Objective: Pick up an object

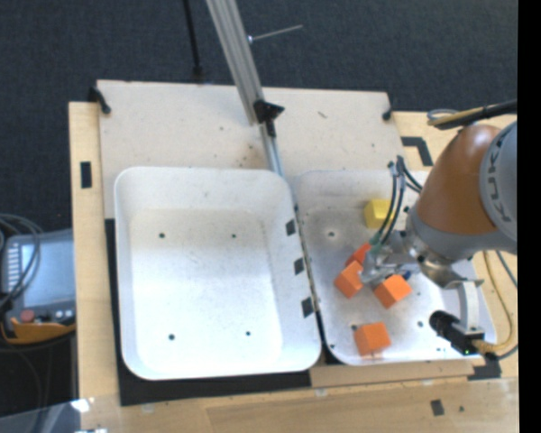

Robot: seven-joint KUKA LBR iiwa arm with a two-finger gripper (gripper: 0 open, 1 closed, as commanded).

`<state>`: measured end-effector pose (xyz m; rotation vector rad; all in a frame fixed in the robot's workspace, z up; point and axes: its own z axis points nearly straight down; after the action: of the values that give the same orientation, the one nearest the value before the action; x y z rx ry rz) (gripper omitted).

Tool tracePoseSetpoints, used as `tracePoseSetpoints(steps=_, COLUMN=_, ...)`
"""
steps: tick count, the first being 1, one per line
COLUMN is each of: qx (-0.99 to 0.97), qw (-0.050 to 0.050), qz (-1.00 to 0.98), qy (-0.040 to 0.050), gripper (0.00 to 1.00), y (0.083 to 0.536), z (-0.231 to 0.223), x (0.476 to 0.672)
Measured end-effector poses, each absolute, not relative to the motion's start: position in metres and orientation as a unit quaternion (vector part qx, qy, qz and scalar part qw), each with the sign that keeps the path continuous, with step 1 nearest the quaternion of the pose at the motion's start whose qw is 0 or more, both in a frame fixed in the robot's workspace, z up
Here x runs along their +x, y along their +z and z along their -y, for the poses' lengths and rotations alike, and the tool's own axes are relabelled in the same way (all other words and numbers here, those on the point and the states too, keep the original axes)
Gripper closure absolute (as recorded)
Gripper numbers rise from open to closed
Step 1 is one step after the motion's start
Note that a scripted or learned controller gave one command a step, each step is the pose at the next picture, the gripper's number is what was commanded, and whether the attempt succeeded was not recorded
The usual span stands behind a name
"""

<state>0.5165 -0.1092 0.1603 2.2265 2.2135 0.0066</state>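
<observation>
Robotics lab. Evidence: grey-and-orange industrial robot arm (464, 197) over a pale wooden bench (225, 120); two shallow white plastic bins (207, 260); slanted aluminium camera mast (234, 43); handheld control pendant (36, 282) with cables; dark carpet floor (72, 25).

You can read one marking: on the grey arm (496, 183), at the right edge of the bench (234, 124), dark letters run down its casing, showing part of the maker's name, "KUK", cut off at the frame's side. Nothing else carries legible text.
</observation>
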Motion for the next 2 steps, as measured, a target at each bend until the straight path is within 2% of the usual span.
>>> tracePoseSetpoints(steps=2, qx=0.706, qw=0.002, qz=-0.709, qy=0.0012, gripper=1.00, y=0.247, z=0.103, x=0.520)
